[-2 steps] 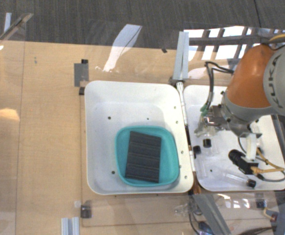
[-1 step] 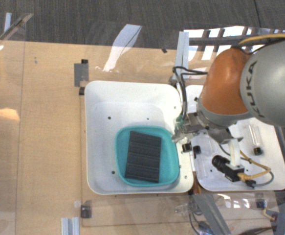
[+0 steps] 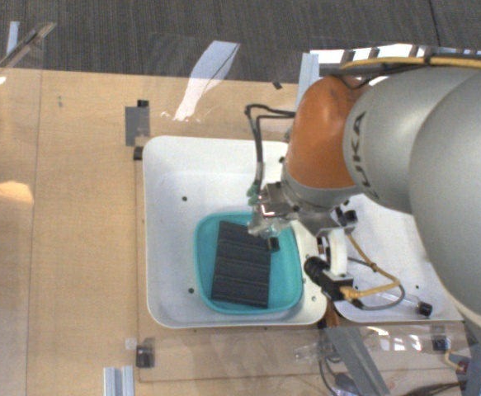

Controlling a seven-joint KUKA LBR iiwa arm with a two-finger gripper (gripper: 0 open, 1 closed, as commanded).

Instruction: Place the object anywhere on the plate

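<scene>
A teal plate (image 3: 209,238) lies in the front part of the left white bin (image 3: 170,221). A dark ribbed rectangular object (image 3: 242,266) rests flat on the plate, slightly tilted. My gripper (image 3: 265,225) hangs over the plate's back right edge, just above the dark object's far end. The wrist and the orange band (image 3: 323,139) cover most of the gripper from above.
The big grey arm (image 3: 430,172) covers the right bin and the upper right of the view. Cables (image 3: 372,291) and a black fitting hang by the left bin's front right corner. Bare wooden bench (image 3: 58,221) lies to the left.
</scene>
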